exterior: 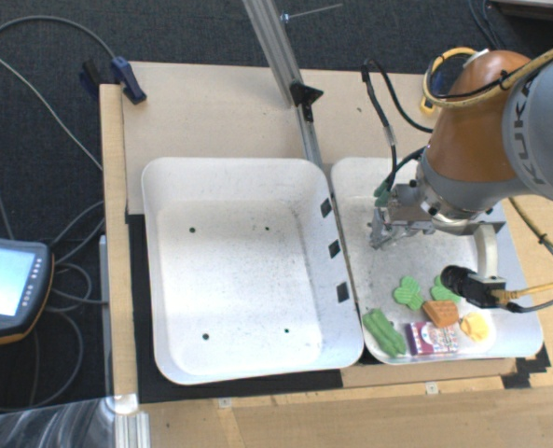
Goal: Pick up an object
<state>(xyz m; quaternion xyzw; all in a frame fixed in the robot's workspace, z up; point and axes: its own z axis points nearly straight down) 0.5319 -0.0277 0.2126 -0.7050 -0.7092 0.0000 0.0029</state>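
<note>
Camera view: a tan wooden desk [211, 110] carries two shallow white plastic bins, the left bin [234, 269] bare, the right bin [369, 185] open at its far end. The fingers [380, 236], empty and near together, hang over its middle. Five small objects crowd its near corner: two green pieces [409, 294], an orange block [441, 313], a yellow piece [476, 327] and a pink-labelled packet [432, 339].
</note>
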